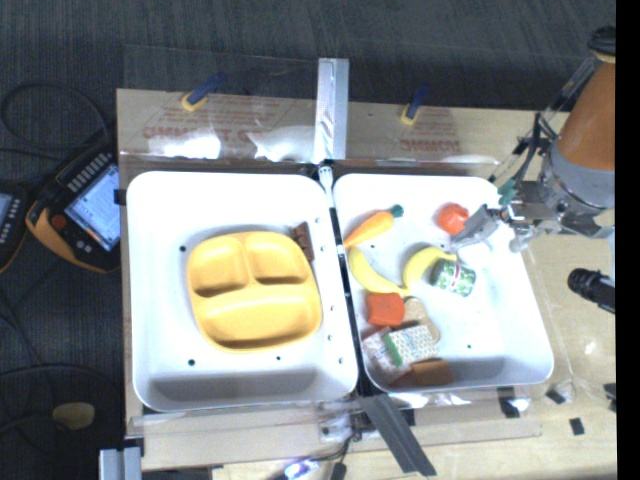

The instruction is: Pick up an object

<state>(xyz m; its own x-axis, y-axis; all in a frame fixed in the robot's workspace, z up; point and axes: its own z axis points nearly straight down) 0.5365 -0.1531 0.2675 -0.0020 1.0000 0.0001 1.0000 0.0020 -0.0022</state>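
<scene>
Camera view: glossy moulded yellow tray [254, 290], curved banana [372, 273].

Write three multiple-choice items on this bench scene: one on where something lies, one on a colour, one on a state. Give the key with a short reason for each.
1. Where does the yellow tray lie?
A. In the left bin
B. In the right bin
C. On the floor

2. What colour is the banana?
A. Blue
B. Yellow
C. Black

3. How does the gripper stand to the objects?
A. It holds the tray
B. It has the carrot lifted high above the bins
C. It hangs over the right bin by the red tomato, with nothing seen between its fingers

Key: A, the tray sits in the left bin; B, the banana is plainly yellow; C, the gripper is over the right bin beside the red tomato, while the carrot lies on the bin floor.
</scene>
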